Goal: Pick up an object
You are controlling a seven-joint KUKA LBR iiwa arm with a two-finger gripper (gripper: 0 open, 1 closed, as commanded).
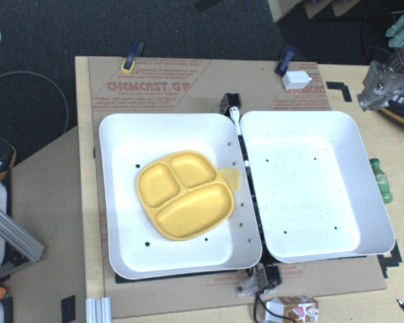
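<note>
A yellow plate [184, 194] with three compartments lies flat in the left bin [121, 140], slightly left of its middle. A small pale yellow piece [229, 177] pokes out from the plate's right edge. My gripper [379, 88] hangs at the far right of the view, beyond the upper right corner of the right bin [310, 180], well away from the plate. It appears as a grey metal shape, partly cut off by the frame edge.
Both bins sit on a cardboard sheet [188, 83]. Blue clamps [132, 56] [285, 60] and a white block [296, 80] stand along its back edge. A green item [381, 180] lies beside the right bin. Cables and a small box [291, 309] lie at the front.
</note>
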